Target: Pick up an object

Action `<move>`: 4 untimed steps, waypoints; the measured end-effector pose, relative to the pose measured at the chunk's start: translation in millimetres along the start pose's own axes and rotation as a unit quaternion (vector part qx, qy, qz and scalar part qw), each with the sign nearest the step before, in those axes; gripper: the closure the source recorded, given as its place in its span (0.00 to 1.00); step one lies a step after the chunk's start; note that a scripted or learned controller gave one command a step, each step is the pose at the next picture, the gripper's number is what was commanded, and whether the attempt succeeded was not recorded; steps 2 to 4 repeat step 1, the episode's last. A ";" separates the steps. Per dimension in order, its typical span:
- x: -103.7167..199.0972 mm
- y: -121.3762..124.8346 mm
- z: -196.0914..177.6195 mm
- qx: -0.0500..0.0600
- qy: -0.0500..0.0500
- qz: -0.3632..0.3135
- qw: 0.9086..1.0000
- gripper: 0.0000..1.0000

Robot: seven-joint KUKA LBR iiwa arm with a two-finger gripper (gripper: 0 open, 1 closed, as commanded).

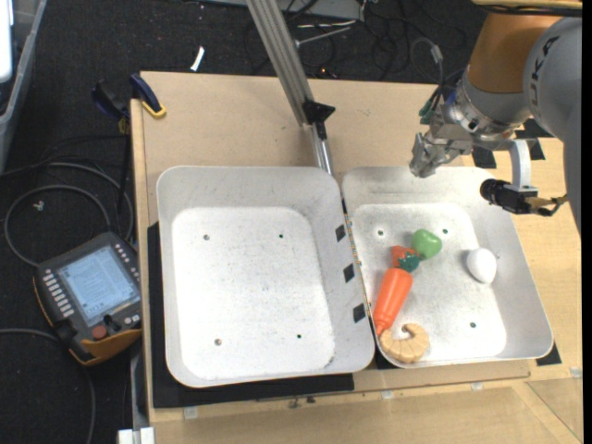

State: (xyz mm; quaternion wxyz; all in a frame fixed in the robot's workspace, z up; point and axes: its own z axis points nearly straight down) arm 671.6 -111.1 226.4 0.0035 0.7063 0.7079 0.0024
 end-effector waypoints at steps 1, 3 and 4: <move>0.1 1.9 -54.1 0.001 0.000 0.000 1.000 1.00; 0.1 1.9 -54.1 0.001 0.000 0.000 1.000 1.00; 0.1 1.9 -54.1 0.001 0.000 0.000 1.000 1.00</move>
